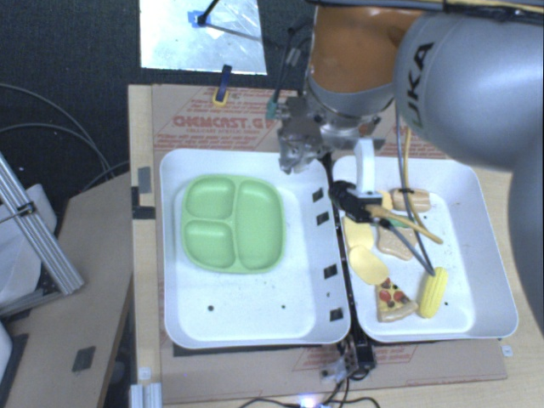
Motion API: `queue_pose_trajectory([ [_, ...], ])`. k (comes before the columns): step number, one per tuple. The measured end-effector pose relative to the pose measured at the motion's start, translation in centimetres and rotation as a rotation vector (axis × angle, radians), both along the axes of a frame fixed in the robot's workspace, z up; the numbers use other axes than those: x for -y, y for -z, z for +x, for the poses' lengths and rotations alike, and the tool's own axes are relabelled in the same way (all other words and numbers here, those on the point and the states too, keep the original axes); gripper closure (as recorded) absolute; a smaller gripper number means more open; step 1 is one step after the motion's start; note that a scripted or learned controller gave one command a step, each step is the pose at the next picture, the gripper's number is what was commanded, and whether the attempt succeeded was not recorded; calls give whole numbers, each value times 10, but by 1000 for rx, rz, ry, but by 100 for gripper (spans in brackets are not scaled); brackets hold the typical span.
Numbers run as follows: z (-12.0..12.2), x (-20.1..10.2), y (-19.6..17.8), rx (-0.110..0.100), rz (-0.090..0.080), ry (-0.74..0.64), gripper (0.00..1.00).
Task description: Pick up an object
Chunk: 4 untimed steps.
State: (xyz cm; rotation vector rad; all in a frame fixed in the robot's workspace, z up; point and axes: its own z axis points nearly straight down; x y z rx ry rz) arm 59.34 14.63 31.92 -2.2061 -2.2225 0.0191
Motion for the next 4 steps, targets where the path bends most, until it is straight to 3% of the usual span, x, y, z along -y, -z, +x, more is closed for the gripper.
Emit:
queue_pose_trajectory([
  [1, -4, 15, 164, -1, -2, 8, 100],
  [2, -7, 1, 42, 29, 6, 2, 100],
  [3, -42, 14, -150, 36, 8, 3, 100],
  [4, -43, -45, -34, 7, 1, -1, 100],
])
